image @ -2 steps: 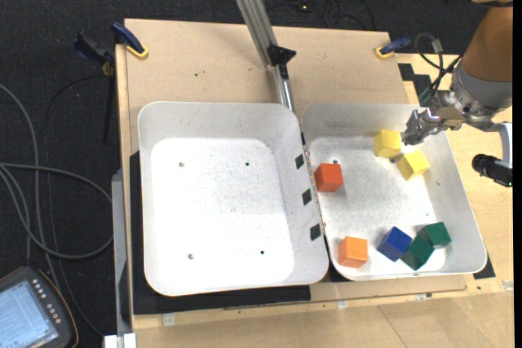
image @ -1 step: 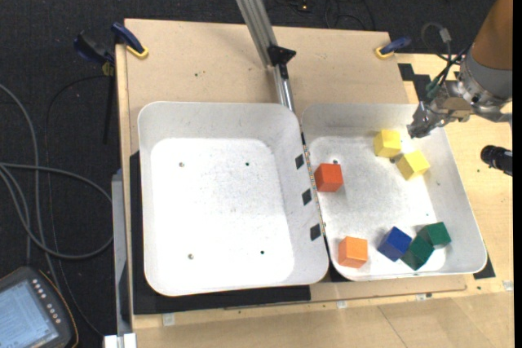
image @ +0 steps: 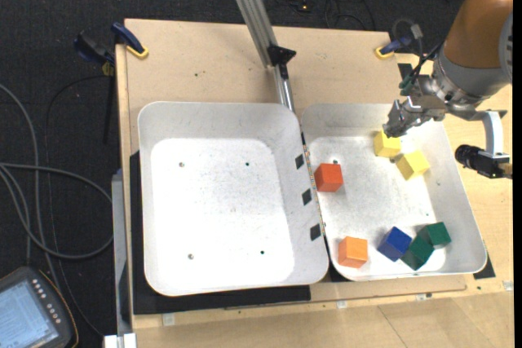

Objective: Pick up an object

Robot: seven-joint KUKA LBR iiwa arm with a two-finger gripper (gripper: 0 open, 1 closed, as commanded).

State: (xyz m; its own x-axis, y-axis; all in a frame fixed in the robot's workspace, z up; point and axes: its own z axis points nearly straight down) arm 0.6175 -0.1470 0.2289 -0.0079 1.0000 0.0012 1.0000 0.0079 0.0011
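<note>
Right bin (image: 457, 200): hand (image: 397, 125) sits just above the yellow block (image: 387, 145), approach step, can't tell its grip state, so you'd next need descent and closure.

Robotics laboratory: wooden bench (image: 212, 61) fixed with clamps (image: 130, 41), two white bins (image: 155, 126), loose cables (image: 41, 167) across dark carpet, a control tablet (image: 28, 314).
</note>
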